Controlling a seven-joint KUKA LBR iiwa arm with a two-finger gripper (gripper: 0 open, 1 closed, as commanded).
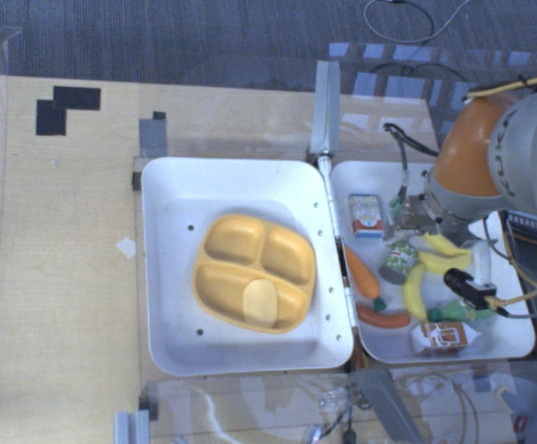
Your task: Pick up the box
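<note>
A light wooden bench point(65, 248) seen from above carries two shallow white bins side by side. The left bin point(171, 276) holds a yellow sectioned tray point(255, 271) with four rounded compartments, sitting near the middle of the bin at a slight tilt; a paler yellow oval piece point(260, 302) rests in its lower compartment. The right bin point(514, 340) is crowded with small items. The box point(366, 215) lies flat in the upper left part of this bin, close to the wall shared with the left bin. It is small and rectangular, mostly white, with a blue band along its bottom edge and a red-and-green printed picture on its top face. Below it, along the same wall, an orange carrot point(363, 274) lies at a slant, and a reddish sausage point(383, 318) lies just below the carrot. A small dark green and white can point(398, 261) sits to the right of the box, and a yellow banana point(415, 292) curves beside it. Another carton point(443, 338), brown and white, lies near the bin's lower edge. The grey arm with its orange band point(468, 151) reaches in from the right, over the upper right part of this bin. Its hand point(415, 213) hangs just to the right of the box, apart from it and above the can; I cannot tell whether it is spread or pressed together. A black cable point(403, 12) loops on the dark floor beyond the bench.
</note>
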